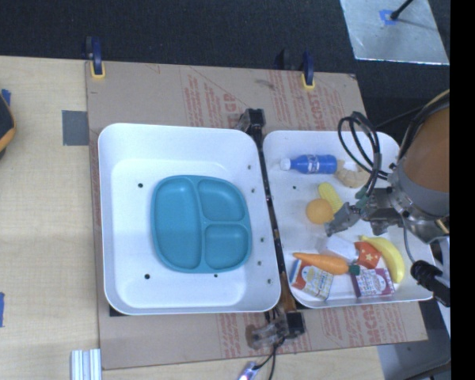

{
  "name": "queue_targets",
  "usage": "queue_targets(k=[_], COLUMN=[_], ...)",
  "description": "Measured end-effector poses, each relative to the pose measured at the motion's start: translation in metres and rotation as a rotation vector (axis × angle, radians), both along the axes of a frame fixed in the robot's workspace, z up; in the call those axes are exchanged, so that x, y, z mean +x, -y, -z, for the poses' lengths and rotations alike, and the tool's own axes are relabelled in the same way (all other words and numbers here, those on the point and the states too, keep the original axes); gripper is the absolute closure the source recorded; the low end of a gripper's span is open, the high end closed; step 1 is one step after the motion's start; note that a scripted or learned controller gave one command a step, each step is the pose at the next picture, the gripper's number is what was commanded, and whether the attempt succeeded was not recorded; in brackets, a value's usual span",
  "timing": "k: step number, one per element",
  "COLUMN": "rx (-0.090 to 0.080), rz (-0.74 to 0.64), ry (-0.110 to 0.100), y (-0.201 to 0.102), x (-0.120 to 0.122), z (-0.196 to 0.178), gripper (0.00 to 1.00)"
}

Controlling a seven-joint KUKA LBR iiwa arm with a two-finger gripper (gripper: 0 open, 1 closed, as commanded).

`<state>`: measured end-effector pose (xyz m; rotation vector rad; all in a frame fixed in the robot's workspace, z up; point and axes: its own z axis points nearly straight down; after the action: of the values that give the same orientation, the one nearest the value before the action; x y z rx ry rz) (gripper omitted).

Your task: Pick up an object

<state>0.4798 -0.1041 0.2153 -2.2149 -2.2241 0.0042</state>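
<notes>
Reaching in from the right, the end effector [340, 218] hangs low over the right bin [279, 212], where the pickable items cluster: an orange ball [319, 210] just beside its tip, blue bottle [313, 164], carrot [321, 262], banana [388, 253]. A blue tray [200, 222] occupies the left bin [119, 212], presumably as the destination. Nothing is visibly gripped; how far it is open cannot be judged.
</notes>
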Motion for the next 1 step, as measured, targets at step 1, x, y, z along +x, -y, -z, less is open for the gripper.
queue_targets(k=[1], rx=[-0.001], rz=[-0.001], ry=[0.001], y=[-0.0063], x=[0.0499], z=[0.0598], gripper=[0.00])
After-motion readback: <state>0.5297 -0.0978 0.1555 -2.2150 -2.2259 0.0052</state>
